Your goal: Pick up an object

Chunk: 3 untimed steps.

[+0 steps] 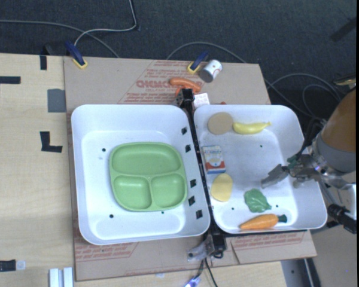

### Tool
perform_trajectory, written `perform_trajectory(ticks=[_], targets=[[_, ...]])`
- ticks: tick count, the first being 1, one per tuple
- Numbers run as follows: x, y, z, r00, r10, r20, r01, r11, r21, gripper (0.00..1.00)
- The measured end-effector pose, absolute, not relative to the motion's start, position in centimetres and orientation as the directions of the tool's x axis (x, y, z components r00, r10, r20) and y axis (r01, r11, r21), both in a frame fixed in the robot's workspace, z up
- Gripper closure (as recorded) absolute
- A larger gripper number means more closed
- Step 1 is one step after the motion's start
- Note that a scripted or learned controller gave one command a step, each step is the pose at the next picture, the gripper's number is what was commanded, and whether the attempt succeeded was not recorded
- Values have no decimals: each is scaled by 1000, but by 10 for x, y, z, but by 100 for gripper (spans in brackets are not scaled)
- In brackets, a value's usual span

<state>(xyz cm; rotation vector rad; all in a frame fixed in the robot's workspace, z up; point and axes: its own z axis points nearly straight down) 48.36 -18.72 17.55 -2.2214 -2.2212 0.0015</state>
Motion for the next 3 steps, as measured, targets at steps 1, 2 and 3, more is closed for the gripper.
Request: perform_trajectory(ticks=[1,2,3], targets=[[485,-129,87,-1,1000,0,1000,1,2,0],[485,-131,96,1,1000,-4,1000,-1,5,100],[484,-116,187,-1,1000,-1,1000,1,0,100]])
